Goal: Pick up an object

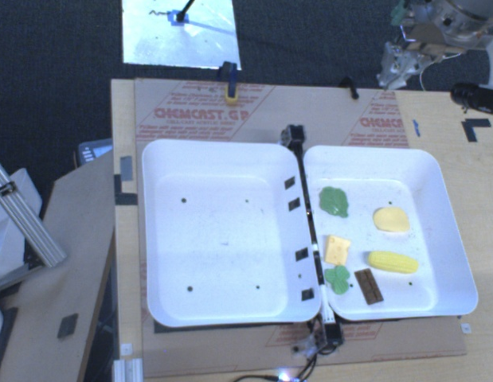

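Corn cob [393, 262], well below your tool [392, 68], looks light, stiff, slippery; grip its middle; tool's state: cannot tell.

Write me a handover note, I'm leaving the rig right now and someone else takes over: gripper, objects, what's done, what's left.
Gripper: raised above the bench behind the right bin, holding nothing I can see; finger state not readable.
Objects, all in the right bin: large green piece, yellow oval, corn, cheese, small green piece, brown bar.
Left bin: holds none of them.
Done: nothing picked yet.
Left: descend into the right bin, grasp one object, lift it.
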`<state>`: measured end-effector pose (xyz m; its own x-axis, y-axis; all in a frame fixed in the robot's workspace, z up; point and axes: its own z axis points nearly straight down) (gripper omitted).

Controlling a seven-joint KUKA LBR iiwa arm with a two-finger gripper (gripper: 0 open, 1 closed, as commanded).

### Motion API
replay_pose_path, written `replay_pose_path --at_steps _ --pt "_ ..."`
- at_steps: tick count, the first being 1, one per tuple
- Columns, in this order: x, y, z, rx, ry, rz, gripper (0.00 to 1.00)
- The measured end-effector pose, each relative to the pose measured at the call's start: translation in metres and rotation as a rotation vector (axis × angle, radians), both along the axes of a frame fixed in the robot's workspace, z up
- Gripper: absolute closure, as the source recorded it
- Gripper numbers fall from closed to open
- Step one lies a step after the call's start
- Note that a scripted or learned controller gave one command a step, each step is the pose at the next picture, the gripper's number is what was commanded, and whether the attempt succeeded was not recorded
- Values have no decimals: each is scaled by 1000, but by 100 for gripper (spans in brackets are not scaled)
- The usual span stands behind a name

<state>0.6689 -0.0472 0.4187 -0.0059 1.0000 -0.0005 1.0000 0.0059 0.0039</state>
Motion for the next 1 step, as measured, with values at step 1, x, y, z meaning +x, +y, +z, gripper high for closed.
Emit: replay_pose_path --at_steps 1 --pt "0 13 0 0 1 0 100"
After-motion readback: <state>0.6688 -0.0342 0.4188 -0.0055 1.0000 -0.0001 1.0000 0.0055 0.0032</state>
